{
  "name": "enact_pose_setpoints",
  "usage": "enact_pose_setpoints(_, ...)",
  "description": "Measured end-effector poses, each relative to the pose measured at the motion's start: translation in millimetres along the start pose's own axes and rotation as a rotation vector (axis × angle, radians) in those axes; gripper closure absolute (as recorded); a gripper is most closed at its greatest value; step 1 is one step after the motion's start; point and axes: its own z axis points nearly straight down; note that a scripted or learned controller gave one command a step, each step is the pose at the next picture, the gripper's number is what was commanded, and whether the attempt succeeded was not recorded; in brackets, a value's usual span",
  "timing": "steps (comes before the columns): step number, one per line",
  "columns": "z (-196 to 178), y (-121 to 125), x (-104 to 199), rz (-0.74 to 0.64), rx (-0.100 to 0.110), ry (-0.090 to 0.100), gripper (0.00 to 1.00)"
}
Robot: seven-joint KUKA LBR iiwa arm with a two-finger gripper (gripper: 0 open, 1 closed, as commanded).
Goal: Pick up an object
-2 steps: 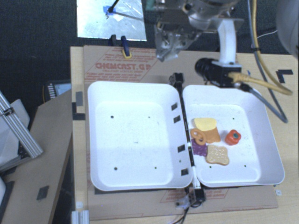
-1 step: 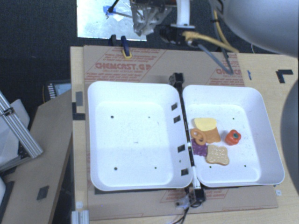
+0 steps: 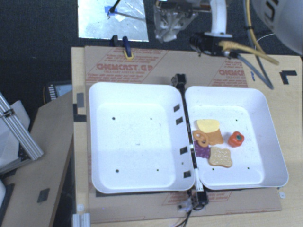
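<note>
White bins sit side by side; the left bin (image 3: pixel 132 141) holds nothing. In the right bin (image 3: pixel 255 174), near its left wall, lie a pretzel (image 3: pixel 200 138), cheese (image 3: pixel 209 126), cracker (image 3: pixel 220 157) and tomato (image 3: pixel 236 139). The gripper (image 3: pixel 171 25) hangs beyond the far edge.

Smooth white plastic bins (image 3: pixel 132 91), matt cardboard sheet (image 3: pixel 156 63)
</note>
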Motion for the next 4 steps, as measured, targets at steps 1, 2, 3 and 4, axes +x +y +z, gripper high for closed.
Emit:
enact_pose_setpoints(1,2.1,43.0,33.2,-0.006,-0.003,0.0,1.0)
enact_pose_setpoints(2,1.6,-2.3,4.8,-0.001,0.003,-0.001,1.0)
enact_pose_setpoints(3,0.7,73.7,32.6,-0.004,-0.007,0.001,1.0)
enact_pose_setpoints(4,-9.0,71.3,31.8,-0.006,-0.002,0.0,1.0)
